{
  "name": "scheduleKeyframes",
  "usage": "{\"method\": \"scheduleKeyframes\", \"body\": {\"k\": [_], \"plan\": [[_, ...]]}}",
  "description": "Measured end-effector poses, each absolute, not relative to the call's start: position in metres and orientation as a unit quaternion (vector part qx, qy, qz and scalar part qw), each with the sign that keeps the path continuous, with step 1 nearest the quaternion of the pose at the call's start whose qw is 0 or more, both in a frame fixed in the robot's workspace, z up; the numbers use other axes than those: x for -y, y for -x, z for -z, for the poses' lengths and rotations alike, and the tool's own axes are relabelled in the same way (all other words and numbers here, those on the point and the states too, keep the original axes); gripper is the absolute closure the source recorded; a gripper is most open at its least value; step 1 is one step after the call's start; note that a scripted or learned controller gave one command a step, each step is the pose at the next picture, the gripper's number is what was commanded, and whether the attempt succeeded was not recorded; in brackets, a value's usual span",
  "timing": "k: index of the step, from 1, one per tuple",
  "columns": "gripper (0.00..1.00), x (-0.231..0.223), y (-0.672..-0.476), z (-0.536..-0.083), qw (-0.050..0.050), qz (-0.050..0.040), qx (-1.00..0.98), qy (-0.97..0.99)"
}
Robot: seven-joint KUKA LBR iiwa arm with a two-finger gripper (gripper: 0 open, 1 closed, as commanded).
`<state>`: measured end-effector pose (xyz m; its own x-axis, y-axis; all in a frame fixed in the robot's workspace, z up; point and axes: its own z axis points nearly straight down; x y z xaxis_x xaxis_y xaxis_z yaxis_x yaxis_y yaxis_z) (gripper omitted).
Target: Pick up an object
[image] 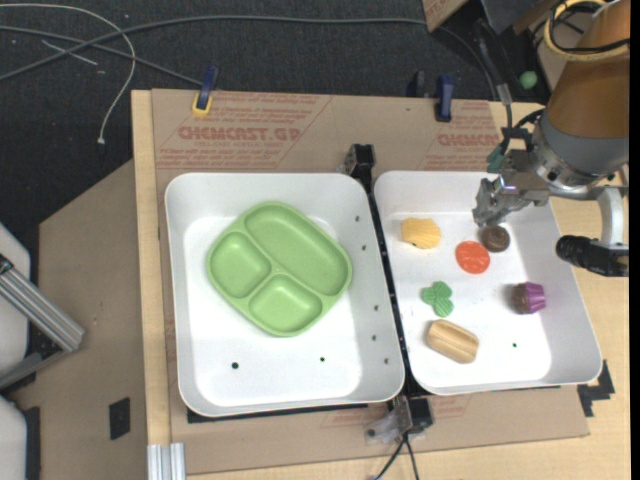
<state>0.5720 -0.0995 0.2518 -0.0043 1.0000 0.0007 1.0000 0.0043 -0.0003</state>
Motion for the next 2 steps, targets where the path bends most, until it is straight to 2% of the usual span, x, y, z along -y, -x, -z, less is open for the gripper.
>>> {"method": "scheduleKeyframes", "body": {"k": [2], "plan": [[1.0,-0.006,-0.575,-0.226,0.002,-0.0003,0.709,0.705]]}}
